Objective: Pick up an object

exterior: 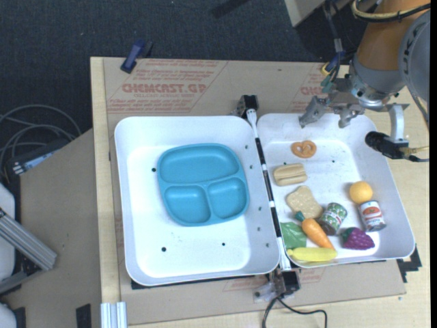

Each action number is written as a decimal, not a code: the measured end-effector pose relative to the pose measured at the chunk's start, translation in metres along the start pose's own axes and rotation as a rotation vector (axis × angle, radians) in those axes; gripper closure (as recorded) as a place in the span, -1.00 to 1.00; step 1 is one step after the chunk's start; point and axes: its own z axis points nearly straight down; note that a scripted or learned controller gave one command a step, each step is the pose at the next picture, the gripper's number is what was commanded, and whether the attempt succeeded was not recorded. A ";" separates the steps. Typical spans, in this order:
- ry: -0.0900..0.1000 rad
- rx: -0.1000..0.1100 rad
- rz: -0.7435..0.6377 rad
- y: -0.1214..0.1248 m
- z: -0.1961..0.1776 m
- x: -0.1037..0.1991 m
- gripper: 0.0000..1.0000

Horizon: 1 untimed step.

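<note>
1. Two shallow white bins are sitting side by side on the bench (205,87). The left bin (136,203) is holding a blue divided plate (203,184) near its middle, with bare white floor showing all around it.

2. The right bin (399,210) is holding every candidate object, and each is lying on the bin floor, so nothing is being lifted and the pick is, by my reading, not yet begun.

3. Going left to right in that bin: a green leafy piece (292,234) and a yellow banana (313,255) are crowding the near left corner, touching an orange carrot (315,232); a bread slice (303,201) and a tan roll (289,174) are lying further back; a pretzel (303,149) is sitting alone toward the far side.

4. Further right, a green-labelled can (333,217), a purple grape bunch (357,238), a red-labelled can (372,216) and a yellow lemon (361,191) are clustering near the right wall.

5. The end effector (332,113) is hovering over the far rim of the right bin, its two fingers spread apart with nothing between them.

6. The pretzel is looking easiest to reach: it is nearest the end effector with open floor around it. The near-corner pile is pressing against the walls, leaving little finger room.
</note>
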 end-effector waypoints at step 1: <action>0.002 0.005 0.000 -0.008 0.097 0.006 -1.00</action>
